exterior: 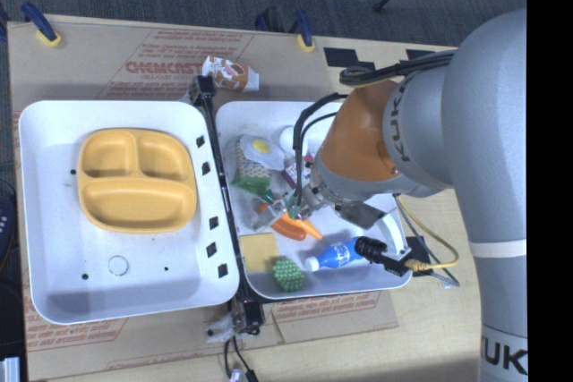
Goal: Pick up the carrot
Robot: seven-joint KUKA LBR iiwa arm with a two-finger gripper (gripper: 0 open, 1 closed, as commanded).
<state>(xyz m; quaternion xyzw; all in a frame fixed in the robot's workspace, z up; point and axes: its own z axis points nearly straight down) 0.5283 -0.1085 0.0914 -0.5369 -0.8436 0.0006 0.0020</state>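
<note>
On the left side of the table (430, 219) sits a white bin (54, 219) holding a yellow divided plate (137, 177), which lies flat in the bin's upper half. A small ring-shaped mark (or perhaps a clear disc, it is hard to tell) lies near the bin's lower edge. Above the seam between the bins, a small brown and white packet (229, 74) rests on the cardboard sheet (161, 58) outside both. In the right bin (269, 110) there is a clutter of things: a crinkled packet with a yellow spot (253, 153) near the top, a tan flat square (260, 252) at the lower left, a green knobbly piece (287, 274) just below it, and a blue and white bottle (333, 257) lying on its side. The carrot (296, 228) lies tilted in the middle of this bin, just above the bottle. The gripper (298, 208) hangs directly over the carrot's upper end, seemingly touching it; whether it grasps it I cannot tell. The grey arm (483, 130) with its orange band (356, 141) covers the bin's right half.
</note>
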